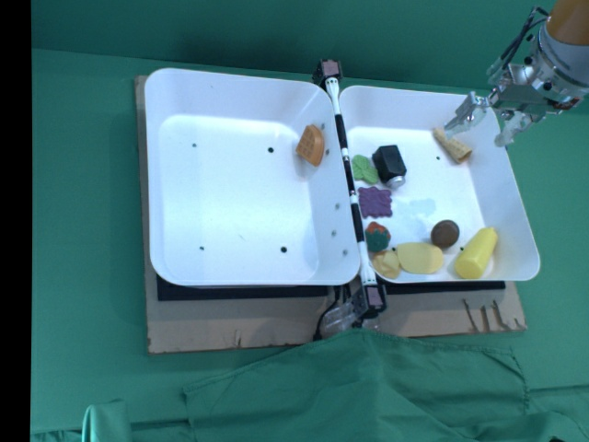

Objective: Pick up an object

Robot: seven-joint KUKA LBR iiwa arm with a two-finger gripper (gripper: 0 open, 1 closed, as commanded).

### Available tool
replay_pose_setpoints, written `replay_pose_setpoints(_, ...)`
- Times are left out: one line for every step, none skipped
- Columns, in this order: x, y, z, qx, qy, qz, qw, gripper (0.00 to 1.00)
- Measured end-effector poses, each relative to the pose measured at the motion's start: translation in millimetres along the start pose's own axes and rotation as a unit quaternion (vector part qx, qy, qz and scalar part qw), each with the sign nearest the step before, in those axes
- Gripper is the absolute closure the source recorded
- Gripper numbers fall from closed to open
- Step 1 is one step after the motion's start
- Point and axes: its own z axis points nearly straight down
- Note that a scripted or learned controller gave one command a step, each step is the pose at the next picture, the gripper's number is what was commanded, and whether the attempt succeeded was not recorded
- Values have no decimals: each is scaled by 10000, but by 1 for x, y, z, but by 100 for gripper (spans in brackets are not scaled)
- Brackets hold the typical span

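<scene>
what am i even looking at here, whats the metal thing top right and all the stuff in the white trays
You're looking down at a slant from one fixed camera above a bench. The metal thing is the end of a robot arm, reaching in from the right. Its gripper has two fingers, spread open with nothing between them, hanging above the far right corner of the right bin.

That bin holds small toy-like pieces: a tan wedge nearest the gripper, a black block, a green leaf, a purple piece, a brown ball and a yellow cylinder.

The left bin holds one orange piece by its right wall.
</scene>
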Motion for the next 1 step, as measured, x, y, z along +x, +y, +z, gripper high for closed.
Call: replay_pose_setpoints(0, 0, 0, -1, 0, 0, 10000, 0)
